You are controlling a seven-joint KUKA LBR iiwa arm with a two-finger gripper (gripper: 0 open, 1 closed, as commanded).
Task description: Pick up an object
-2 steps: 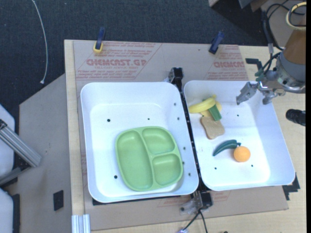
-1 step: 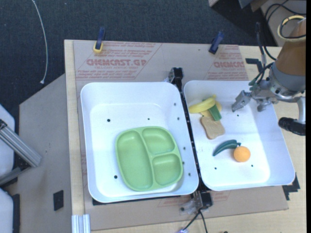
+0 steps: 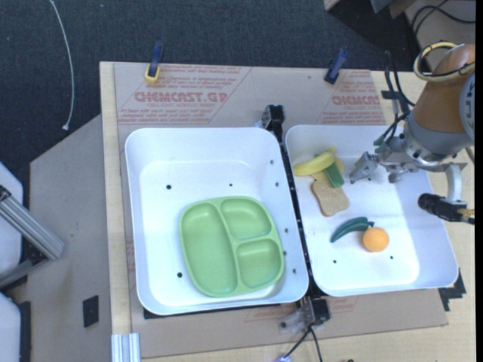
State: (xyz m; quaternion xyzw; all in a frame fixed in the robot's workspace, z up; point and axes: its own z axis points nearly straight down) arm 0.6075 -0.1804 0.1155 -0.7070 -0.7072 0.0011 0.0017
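Two white bins (image 3: 143, 202) on a papered bench (image 3: 226, 89).

Left bin (image 3: 151, 157): we see a green tray (image 3: 230, 244).
Right bin (image 3: 423, 266): banana (image 3: 314, 164), orange (image 3: 375, 239).
Gripper (image 3: 375, 167): we see nothing in it.

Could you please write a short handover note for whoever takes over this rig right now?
Tool: hovers over the upper part of the right bin, nothing visibly held.
Right bin holds a banana, a green and tan sponge-like piece, a green pepper and an orange ball.
Left bin holds a green divided tray.
Done: no pick yet.
Left: grasp and lift one object.
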